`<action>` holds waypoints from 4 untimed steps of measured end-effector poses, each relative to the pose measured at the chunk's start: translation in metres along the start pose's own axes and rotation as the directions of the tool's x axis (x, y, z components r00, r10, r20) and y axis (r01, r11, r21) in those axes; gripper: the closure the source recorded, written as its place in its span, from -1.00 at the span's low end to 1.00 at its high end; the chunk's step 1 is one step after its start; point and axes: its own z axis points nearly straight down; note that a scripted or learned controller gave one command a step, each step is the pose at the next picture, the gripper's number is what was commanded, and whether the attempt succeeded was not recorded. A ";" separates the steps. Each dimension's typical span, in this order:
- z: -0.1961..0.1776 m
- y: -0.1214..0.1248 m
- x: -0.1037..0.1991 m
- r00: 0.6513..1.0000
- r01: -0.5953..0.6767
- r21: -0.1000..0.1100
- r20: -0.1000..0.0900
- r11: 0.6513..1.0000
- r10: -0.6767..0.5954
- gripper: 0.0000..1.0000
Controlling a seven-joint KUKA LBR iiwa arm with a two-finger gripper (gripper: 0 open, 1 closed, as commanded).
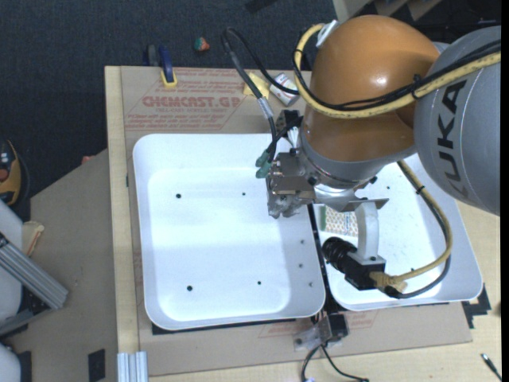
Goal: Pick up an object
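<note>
While you are watching from above, the gripper (pixel 280 193) is hanging low over the right edge of the left bin (pixel 207 245), close to the wall it shares with the right bin (pixel 406 241). You are not getting a view that tells whether it is clenched or released, and nothing is plainly showing in its grasp. The likeliest thing for picking is lying on the other side: a flat speckled packet (pixel 337 222) is resting on the right bin's floor just past that shared wall, toward the view's lower right of the gripper and partly hidden under the arm's orange band (pixel 366 62). Too little of it is showing to read its long axis. It is lying flat on smooth white plastic near the wall, so I am judging the room tight on that side.
</note>
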 end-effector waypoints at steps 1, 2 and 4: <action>-0.185 0.014 0.035 1.000 -0.009 -0.035 -0.008 0.999 0.009 1.00; -0.124 0.011 0.094 1.000 -0.007 -0.005 0.002 1.000 0.007 1.00; -0.127 0.009 0.092 1.000 -0.011 -0.028 -0.008 1.000 0.011 1.00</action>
